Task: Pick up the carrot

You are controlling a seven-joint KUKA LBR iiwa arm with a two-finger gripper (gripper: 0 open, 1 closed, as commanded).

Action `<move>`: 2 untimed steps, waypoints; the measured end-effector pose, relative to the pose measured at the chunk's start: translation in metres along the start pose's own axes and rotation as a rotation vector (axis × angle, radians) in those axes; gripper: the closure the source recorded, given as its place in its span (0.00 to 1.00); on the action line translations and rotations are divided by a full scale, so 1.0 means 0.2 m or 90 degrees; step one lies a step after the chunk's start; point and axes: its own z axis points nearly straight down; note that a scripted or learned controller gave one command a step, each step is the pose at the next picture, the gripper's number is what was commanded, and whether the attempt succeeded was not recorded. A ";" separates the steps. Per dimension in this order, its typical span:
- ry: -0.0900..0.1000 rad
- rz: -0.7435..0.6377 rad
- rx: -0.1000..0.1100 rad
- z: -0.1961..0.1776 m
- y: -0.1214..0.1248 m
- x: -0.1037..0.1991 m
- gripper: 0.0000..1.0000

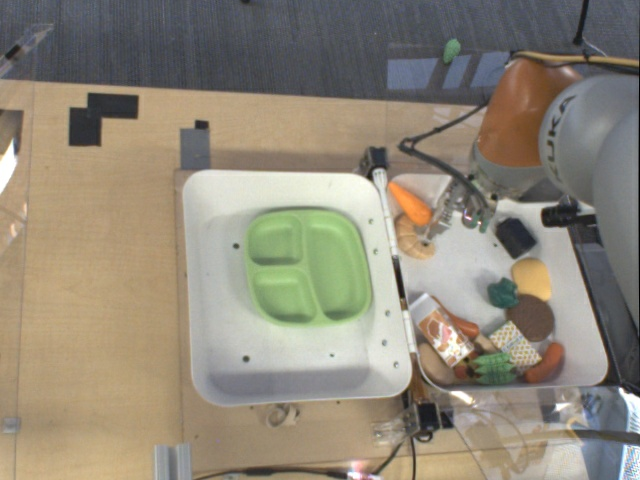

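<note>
The carrot [409,202] is orange and tapered, lying at the far left corner of the right bin [590,313], close to the wall shared with the left bin. My gripper [438,221] hangs just to its right, its thin fingers pointing down-left toward a tan pastry [412,239] below the carrot. Nothing is visible between the fingers, and the carrot rests free on the bin floor. The orange band of the arm [515,118] rises behind the gripper.
A green divided plate [305,266] sits in the left bin [215,358]. The right bin also holds a black block [517,236], a yellow lemon [532,279], a green piece [503,292], a brown cookie [531,318], a snack box [445,336] and sausages [545,361].
</note>
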 end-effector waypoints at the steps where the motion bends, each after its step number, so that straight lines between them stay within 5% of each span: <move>1: 0.017 0.394 0.005 0.03 -0.05 0.02 0.00; 2: 0.018 0.388 0.008 -0.02 -0.04 0.02 1.00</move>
